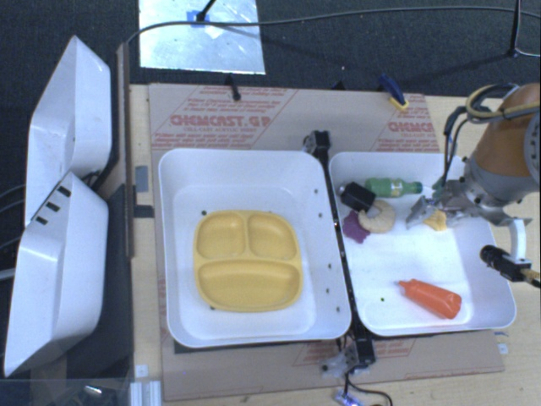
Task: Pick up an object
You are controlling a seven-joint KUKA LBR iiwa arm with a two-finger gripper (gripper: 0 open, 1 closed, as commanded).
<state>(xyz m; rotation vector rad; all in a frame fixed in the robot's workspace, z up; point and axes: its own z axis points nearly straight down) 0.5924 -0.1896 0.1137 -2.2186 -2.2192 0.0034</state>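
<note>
My hand (433, 212) hangs low over the small pale yellow block (436, 221) in the right white bin (486, 311), grip unreadable, so next I need a square closure and lift.

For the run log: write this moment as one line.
gripper low in right bin | at yellow piece | grasp unconfirmed | orange carrot untouched | yellow tray in left bin

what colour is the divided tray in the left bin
Pale yellow. The divided tray lies in the left bin, seen clearly in the camera view.
</note>
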